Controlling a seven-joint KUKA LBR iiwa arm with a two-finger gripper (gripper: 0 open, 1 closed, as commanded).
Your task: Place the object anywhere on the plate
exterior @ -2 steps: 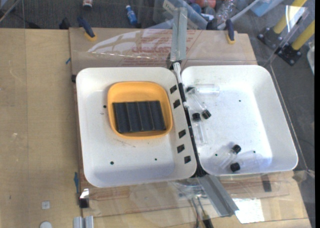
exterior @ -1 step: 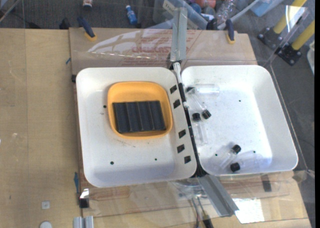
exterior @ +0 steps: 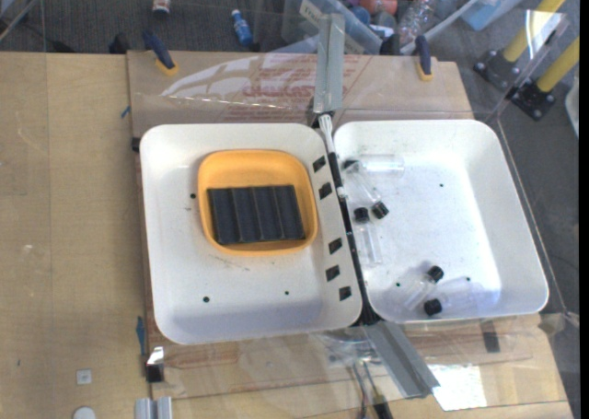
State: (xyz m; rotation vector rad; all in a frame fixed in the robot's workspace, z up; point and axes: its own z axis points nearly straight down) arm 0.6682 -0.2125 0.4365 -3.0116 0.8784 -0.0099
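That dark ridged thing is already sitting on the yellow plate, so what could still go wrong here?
Two guesses. The dark block covers most of the plate, so a nudge could push it over the low rim. The clear bottles with black caps in the right bin barely stand out against the white; a program might misjudge them, or grab one lying close to the divider and clip it.

We see two bins side by side on the table [exterior: 64, 224]. In the left bin [exterior: 175, 302] sits a plate [exterior: 213, 173], and on the plate lies a ridged block [exterior: 257, 215]. In the right bin [exterior: 488, 224] lie small capped vials [exterior: 368, 210] near its left wall — more [exterior: 431, 293] toward its front.
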